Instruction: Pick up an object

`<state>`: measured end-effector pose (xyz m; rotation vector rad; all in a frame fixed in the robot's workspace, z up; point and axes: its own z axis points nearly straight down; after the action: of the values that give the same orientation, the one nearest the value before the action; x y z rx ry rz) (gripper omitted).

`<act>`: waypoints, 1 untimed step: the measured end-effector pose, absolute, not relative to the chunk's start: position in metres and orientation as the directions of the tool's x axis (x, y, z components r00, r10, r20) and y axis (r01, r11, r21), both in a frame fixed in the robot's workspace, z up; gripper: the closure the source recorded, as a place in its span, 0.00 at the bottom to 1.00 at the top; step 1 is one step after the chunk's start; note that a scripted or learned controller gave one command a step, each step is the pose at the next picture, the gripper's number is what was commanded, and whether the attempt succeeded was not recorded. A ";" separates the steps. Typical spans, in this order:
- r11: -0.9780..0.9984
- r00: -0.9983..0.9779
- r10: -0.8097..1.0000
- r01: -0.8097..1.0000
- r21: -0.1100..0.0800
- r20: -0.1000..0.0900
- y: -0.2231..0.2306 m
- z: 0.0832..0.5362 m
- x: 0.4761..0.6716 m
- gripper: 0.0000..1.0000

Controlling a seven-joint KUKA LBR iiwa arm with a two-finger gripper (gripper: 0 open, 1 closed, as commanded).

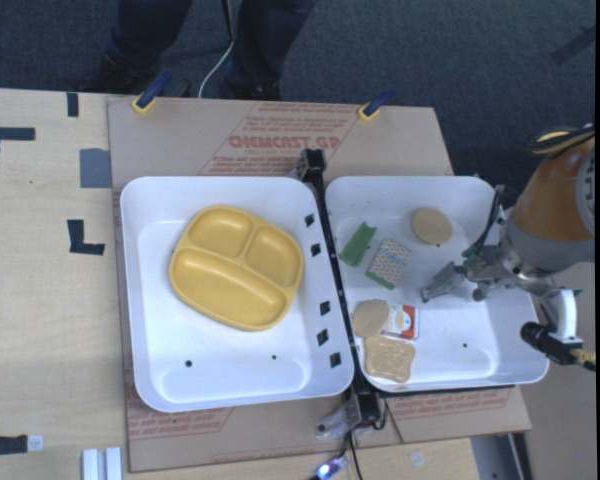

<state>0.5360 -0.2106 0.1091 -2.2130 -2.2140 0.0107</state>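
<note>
— Object to pick: which one is lying closest to the gripper (432, 290)?
— The speckled square (388, 262), just off its tip toward the bin divider; nothing is sitting between the fingers, and their spread is impossible to judge.
— And the bins?
— The right bin (480, 363) is holding that square, a green piece (359, 243), a tan disc (431, 226) and two beige pieces (372, 317). The left bin (150, 298) is holding a yellow tray (237, 265).
</note>
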 end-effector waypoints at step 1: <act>0.003 -0.003 1.000 1.000 -0.012 0.004 -0.210 0.120 0.538 1.00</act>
<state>0.5379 -0.2096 0.1196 -2.2094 -2.2171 0.0084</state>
